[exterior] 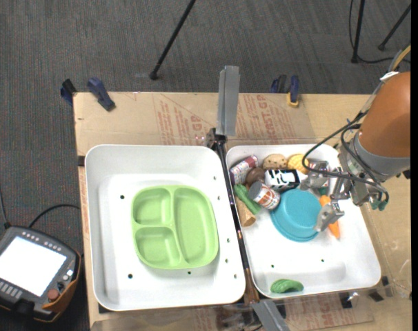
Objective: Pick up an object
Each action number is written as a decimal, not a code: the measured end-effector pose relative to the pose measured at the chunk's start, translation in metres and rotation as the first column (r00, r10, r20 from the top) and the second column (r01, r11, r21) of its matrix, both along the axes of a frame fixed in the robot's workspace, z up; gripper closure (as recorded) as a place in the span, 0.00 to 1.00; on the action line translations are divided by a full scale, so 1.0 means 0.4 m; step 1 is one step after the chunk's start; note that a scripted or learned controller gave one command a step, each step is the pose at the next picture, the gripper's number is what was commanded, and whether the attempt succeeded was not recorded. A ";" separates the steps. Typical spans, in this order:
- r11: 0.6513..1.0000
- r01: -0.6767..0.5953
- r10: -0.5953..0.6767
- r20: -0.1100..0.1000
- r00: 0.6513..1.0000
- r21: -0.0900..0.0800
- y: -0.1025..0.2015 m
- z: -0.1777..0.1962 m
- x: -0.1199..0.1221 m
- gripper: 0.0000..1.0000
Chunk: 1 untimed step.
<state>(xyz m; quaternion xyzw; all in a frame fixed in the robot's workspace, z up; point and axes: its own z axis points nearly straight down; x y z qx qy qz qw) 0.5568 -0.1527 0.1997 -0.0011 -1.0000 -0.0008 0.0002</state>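
Approach step, we judge: gripper (pixel 331 209) hangs at the right rim of the blue bowl (pixel 297 214), fingers apart, nothing between them. An orange carrot (pixel 335 227) lies just right of the bowl, under the fingers. Next we need a descent centred on one item, then closing.

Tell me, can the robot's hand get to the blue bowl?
Probably yes. The hand hangs right at the blue bowl's right rim in the right bin, and nothing lies over the bowl.
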 end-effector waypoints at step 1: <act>0.991 -0.133 0.133 0.028 0.991 -0.010 -0.046 -0.211 -0.091 0.00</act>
